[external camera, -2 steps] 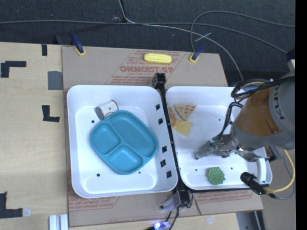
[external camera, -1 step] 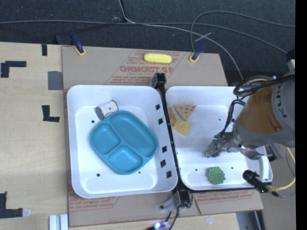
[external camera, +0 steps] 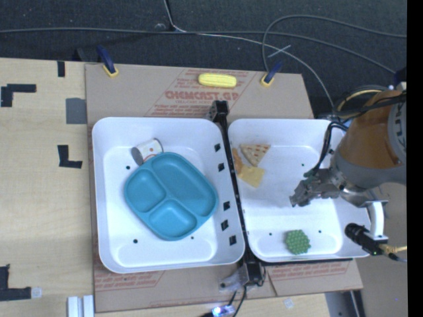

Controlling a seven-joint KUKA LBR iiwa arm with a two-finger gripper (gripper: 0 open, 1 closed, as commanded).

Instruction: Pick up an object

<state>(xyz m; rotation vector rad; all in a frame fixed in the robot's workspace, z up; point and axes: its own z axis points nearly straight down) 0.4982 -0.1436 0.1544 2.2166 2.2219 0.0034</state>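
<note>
My gripper [external camera: 305,194] hangs low over the right bin [external camera: 284,129], at its right side, on the grey arm with the orange band. A green knobbly ball [external camera: 297,242] lies near the bin's front wall, below and a little left of the gripper. A tan waffle wedge [external camera: 254,152] and a yellow slice [external camera: 250,175] lie at the bin's left side, well apart from the gripper. In the left bin [external camera: 106,197] sit a blue divided tray [external camera: 170,195] and a small white cup [external camera: 147,151] on its side.
A yellow corn cob [external camera: 217,80] lies on the cardboard behind the bins. Black clips run along the divider [external camera: 228,177] between the bins. Cables cross the dark floor at the back. Bare bin floor lies between the gripper and the waffle.
</note>
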